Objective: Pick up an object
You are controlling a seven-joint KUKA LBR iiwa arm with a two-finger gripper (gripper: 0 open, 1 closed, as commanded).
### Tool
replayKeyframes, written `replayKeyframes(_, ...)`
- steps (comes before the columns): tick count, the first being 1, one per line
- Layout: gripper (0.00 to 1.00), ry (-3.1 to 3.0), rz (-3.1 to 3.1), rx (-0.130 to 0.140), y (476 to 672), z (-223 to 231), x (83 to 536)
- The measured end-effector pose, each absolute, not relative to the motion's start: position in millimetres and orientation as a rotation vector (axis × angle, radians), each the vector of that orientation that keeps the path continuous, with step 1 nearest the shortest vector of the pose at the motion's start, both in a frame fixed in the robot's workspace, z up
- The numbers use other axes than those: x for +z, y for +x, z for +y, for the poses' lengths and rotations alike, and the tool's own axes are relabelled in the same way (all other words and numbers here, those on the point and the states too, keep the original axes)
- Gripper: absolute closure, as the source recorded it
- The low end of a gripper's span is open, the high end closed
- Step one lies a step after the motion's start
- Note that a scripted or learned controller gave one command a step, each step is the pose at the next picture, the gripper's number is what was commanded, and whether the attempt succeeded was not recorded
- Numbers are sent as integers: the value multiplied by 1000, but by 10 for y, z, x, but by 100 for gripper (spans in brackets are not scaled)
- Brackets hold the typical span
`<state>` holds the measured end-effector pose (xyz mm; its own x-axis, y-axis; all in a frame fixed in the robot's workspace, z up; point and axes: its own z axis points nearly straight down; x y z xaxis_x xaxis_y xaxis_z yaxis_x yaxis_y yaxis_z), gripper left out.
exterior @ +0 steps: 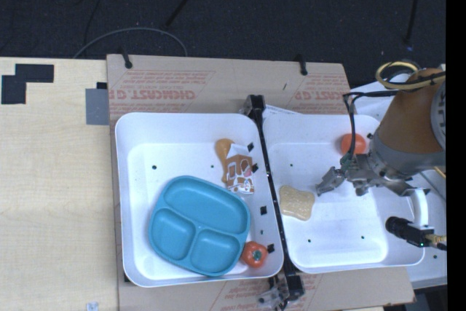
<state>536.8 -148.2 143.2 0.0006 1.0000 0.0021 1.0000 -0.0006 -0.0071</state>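
Pincer point(328, 182) low over the right bin point(364, 253), reaching in from the right, fingers slightly spread and pinching nothing. Just beside its tips, down and to the left, a pale slice of bread point(297, 202) lying flat on the bin floor, near but seemingly apart from the fingers. Behind the wrist, an orange ball point(352, 143) near the back of the same bin, partly hidden by the arm. Across the divider, in the left bin point(135, 156): a blue divided plate point(199, 224), a small tomato point(254, 254) at the plate's lower right edge, a printed packet point(239, 175) and a brownish scrap point(224, 149) just above it. Judged as the approach step, with no grasp made yet and the bread the likeliest target. Next move: shift slightly down and left to centre over the slice, lower to the floor, then close across its thin edges; risk of sliding the flat piece rather than gripping it.
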Motion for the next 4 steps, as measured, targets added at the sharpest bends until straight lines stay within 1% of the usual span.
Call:
replayKeyframes(1,0,-2223,-2217,0,5373,-1477,918)
replayKeyframes(2,100,-2224,-2215,-5,5383,-1476,1054)
replayKeyframes(3,100,-2220,-2223,0,5368,-1416,1496)
replayKeyframes(4,100,-2222,-2224,-2,5473,-1458,2042)
